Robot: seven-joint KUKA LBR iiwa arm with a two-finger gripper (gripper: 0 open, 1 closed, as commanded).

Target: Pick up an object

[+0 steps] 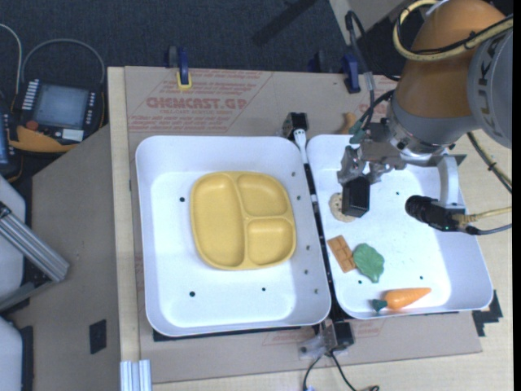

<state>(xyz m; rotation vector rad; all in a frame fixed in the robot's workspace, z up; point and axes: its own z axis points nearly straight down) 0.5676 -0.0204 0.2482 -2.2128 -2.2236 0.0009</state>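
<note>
Nothing is lifted yet. The gripper (355, 202) hangs low over the right bin (464, 267), just above a round cookie (339, 207); its opening cannot be told. Cracker (342, 254), green piece (369, 261) and carrot (404, 298) lie nearer.

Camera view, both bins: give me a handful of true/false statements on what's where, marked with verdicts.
1. The yellow divided plate lies in the left bin. True.
2. The toy carrot lies in the left bin. False: it lies in the right bin, near the front rim.
3. The gripper is over the right bin. True.
4. The green leafy toy sits on the yellow divided plate. False: it lies on the right bin's floor, beside an orange cracker-like piece.
5. The yellow divided plate has three compartments. True.
6. The toy carrot touches the round tan disc. False: they are well apart, the disc lying near the gripper.
</note>
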